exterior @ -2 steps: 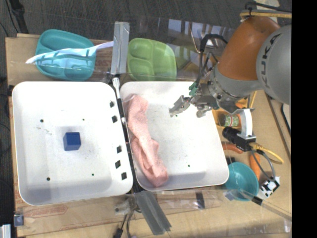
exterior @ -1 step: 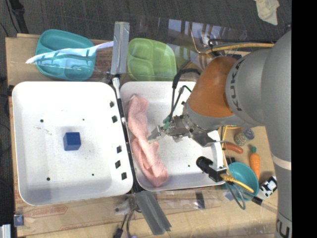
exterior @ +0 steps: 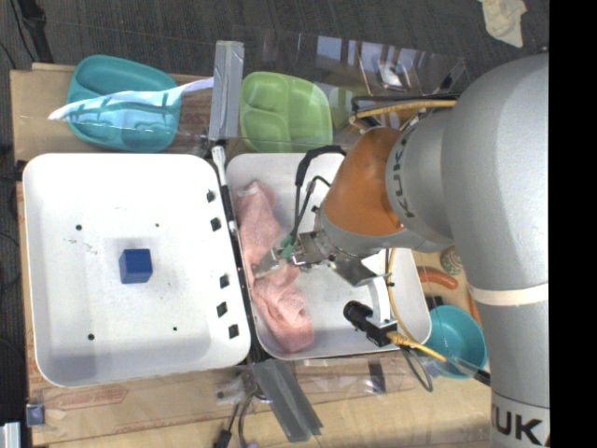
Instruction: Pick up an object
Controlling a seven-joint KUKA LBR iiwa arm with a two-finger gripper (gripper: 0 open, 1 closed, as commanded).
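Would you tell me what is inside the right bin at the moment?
A pink cloth lies along the left side of the right bin, with the gripper at it. The arm covers the bin's right part.

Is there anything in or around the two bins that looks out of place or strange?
A crumpled pale rag lies on the dark floor beyond the bench, away from everything else. In the right bin, the pink cloth is bunched against the left wall. The blue cube sits squarely in the left bin.

Cube (exterior: 136,265) in left bin (exterior: 56,194); cloth (exterior: 270,269) in right bin (exterior: 270,164), by divider.
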